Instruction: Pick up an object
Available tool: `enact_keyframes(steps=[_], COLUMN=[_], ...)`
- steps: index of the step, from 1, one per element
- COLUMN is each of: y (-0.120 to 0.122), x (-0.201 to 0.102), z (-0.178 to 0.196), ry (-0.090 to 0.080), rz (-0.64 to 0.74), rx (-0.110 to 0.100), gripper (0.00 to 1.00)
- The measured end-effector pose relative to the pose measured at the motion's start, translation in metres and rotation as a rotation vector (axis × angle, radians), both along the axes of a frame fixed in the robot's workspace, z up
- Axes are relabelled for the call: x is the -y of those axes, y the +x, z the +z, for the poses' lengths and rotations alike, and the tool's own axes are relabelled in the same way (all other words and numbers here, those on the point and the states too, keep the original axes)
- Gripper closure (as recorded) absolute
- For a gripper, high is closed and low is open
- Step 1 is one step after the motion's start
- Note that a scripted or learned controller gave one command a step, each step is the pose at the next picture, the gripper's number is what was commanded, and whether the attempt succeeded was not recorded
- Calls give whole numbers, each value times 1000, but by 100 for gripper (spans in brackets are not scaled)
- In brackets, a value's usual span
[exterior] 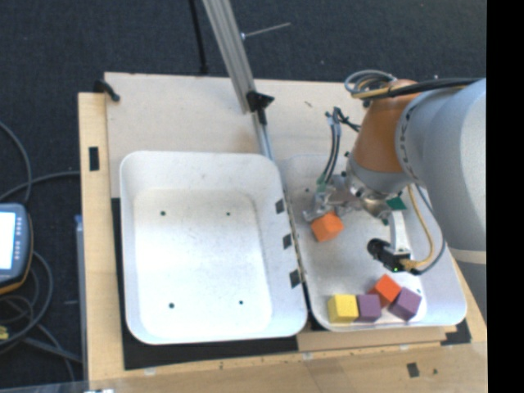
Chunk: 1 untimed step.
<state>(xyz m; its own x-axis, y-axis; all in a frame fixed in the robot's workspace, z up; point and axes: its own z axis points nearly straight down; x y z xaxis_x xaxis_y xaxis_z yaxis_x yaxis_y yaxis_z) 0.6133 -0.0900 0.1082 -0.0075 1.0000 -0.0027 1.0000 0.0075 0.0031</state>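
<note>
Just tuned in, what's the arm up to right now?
The arm has reached into the right bin and its hand is down at an orange block near the bin's left side. Whether the block is actually gripped isn't clear. A yellow block, two purple blocks and another orange one sit along the near edge.

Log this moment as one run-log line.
gripper: over right bin | orange block: at fingers, hold unclear | corner cluster: yellow block, two purple blocks, orange cube
</note>
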Motion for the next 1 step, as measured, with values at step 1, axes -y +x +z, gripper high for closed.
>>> enact_keyframes(steps=[1], y=[44], x=[-52], z=[94], ry=[3], rz=[0], rx=[8], gripper=[100])
